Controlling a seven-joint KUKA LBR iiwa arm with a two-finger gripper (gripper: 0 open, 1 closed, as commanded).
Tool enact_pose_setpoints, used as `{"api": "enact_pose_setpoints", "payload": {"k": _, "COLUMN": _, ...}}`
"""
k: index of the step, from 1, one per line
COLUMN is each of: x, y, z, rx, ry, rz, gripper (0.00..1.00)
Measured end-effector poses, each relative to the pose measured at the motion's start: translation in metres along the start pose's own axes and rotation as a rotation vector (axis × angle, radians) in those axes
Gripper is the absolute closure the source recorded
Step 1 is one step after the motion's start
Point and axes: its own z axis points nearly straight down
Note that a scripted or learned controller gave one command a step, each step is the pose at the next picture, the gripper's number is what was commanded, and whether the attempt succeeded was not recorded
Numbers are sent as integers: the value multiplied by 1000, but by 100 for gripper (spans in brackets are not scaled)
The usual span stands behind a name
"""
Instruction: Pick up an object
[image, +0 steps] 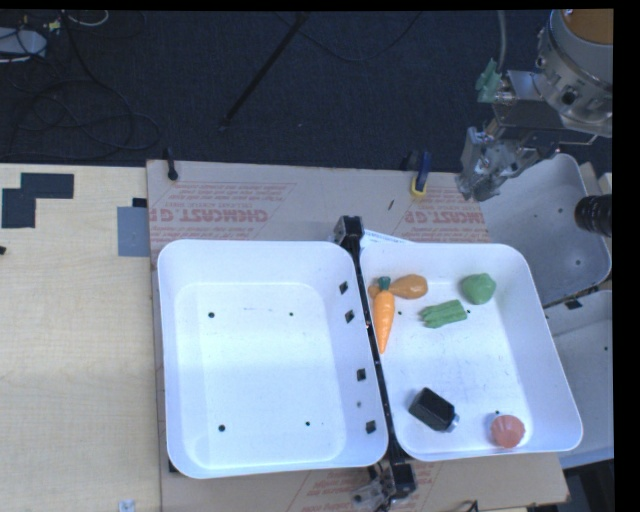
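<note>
Six objects wait in the right bin (540, 330): a carrot (383, 318) against the divider, an orange piece (409, 287) touching it, a green vegetable (443, 314), a green lump (478, 288) near the far corner, a black block (433, 409) and a red ball (507, 430) at the near edge. The hand (482, 180) hangs beyond the bin's far edge, carrying nothing; its opening can't be judged. Best bet: descend squarely over the isolated black block.

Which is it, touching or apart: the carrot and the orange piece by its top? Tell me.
Touching. The camera view shows the carrot's top end meeting the orange piece with no white bin floor between them.
</note>
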Motion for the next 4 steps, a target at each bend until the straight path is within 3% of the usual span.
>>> {"api": "enact_pose_setpoints", "payload": {"k": 2, "x": 140, "y": -38, "z": 0, "rx": 1, "ry": 0, "rz": -6, "gripper": 100}}
{"api": "enact_pose_setpoints", "payload": {"k": 3, "x": 206, "y": -45, "z": 118, "rx": 7, "ry": -4, "rz": -2, "gripper": 100}}
{"api": "enact_pose_setpoints", "payload": {"k": 4, "x": 194, "y": -3, "z": 177, "rx": 1, "ry": -4, "rz": 4, "gripper": 100}}
